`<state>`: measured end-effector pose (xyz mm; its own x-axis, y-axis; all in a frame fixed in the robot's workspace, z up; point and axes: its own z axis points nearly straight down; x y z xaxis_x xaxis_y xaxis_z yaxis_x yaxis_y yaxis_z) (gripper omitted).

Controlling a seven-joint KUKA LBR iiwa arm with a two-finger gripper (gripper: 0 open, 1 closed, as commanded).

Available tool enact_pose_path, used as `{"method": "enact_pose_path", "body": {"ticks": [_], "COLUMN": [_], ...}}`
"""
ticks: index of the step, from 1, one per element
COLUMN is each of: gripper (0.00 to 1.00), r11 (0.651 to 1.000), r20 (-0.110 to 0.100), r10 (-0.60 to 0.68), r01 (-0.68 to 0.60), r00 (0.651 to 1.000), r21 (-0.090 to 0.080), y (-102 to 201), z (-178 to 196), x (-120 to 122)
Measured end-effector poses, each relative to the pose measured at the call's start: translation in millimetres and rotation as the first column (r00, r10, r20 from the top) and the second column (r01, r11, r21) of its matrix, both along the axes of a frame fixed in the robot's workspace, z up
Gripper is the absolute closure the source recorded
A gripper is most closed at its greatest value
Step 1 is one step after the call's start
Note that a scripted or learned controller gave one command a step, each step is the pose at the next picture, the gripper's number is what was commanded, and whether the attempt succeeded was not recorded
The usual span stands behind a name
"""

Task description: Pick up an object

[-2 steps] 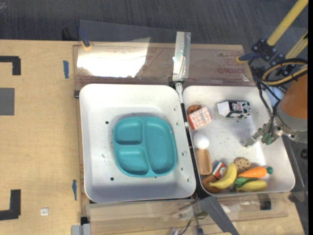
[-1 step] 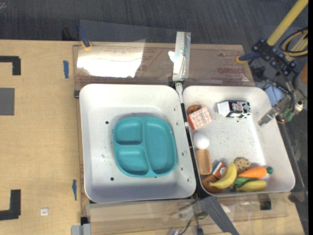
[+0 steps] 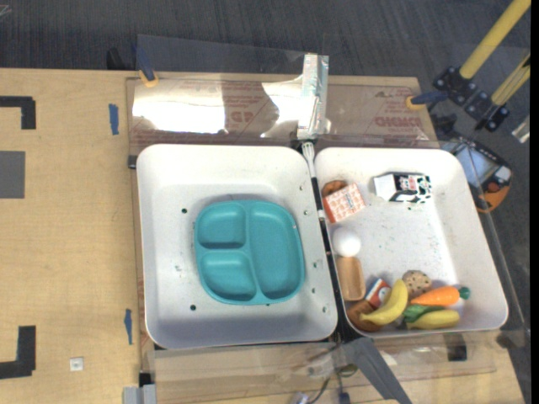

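Toy food crowds the near edge of the right white bin point(image 3: 472, 225): a curved yellow plastic banana point(image 3: 389, 305), long axis slanting up to the right, touches an orange carrot point(image 3: 440, 295) lying crosswise. Beyond the banana lie a tan bread roll point(image 3: 350, 277), a white egg point(image 3: 347, 245), a red-and-white box point(image 3: 344, 202) and a cow-patterned milk carton point(image 3: 402, 187); their print is unreadable. Left of the banana, the left white bin point(image 3: 160, 225) holds a teal three-compartment tray point(image 3: 249, 250), with bare floor around it.

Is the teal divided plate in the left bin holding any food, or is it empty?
Empty. The teal divided plate lies flat in the left bin, its three compartments showing bare teal; the toy food sits in the right bin.
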<state>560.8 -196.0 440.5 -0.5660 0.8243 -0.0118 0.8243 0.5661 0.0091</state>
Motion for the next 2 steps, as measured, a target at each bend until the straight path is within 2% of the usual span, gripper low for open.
{"method": "enact_pose_path", "body": {"ticks": [1, 2], "gripper": [1.0, 1.0], "r11": [0.924, 0.74], "r20": [-0.008, -0.014], "r10": [0.381, 0.673], "r01": [-0.382, -0.673], "r00": [0.924, 0.74], "r21": [-0.001, 0.008], "y": [-24.3, -25.9], "z": [-4.3, -174.9], "x": [68.7, 74.1]}}
